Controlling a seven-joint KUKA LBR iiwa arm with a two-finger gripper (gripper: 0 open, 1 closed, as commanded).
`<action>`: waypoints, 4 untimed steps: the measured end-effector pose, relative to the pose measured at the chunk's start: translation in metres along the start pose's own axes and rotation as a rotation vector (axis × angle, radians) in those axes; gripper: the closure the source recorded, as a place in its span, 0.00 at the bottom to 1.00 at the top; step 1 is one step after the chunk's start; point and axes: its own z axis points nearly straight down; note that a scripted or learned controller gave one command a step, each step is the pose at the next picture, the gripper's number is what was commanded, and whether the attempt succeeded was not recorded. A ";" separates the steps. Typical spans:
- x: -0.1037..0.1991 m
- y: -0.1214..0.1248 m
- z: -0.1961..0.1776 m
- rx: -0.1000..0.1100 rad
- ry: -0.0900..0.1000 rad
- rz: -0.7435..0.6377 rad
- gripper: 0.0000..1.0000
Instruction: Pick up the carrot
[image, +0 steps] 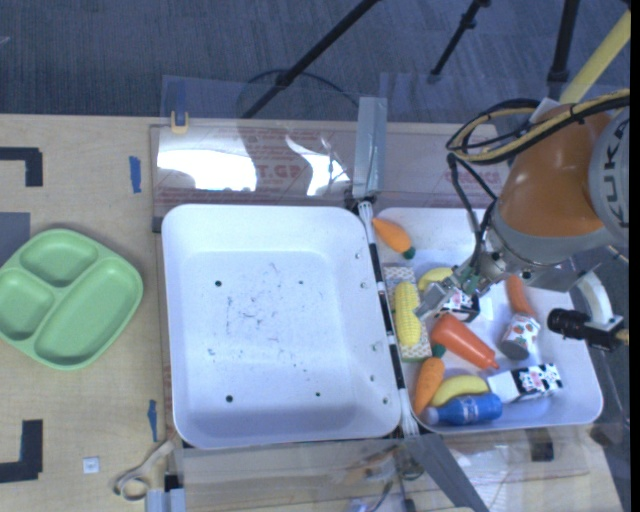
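Blue bottle: lying at the lower edge of the right bin, touching a banana just above it.
Carrot: resting tilted in the middle of the right bin, beside the corn cob.
Pincer: hanging just above the carrot's upper end; I cannot tell whether it is apart or together.
Left bin: sitting mid-frame on the tabletop.
Green plate: lying at left.

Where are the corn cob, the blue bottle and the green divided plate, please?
corn cob (408, 315): camera view, middle of the cob.
blue bottle (467, 409): camera view, its body.
green divided plate (120, 300): camera view, right rim.
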 end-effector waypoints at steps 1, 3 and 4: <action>-0.022 0.036 0.000 -0.001 -0.002 0.291 0.00; -0.072 0.026 0.067 0.001 0.000 0.369 0.00; -0.010 0.031 0.000 -0.001 -0.001 0.327 0.00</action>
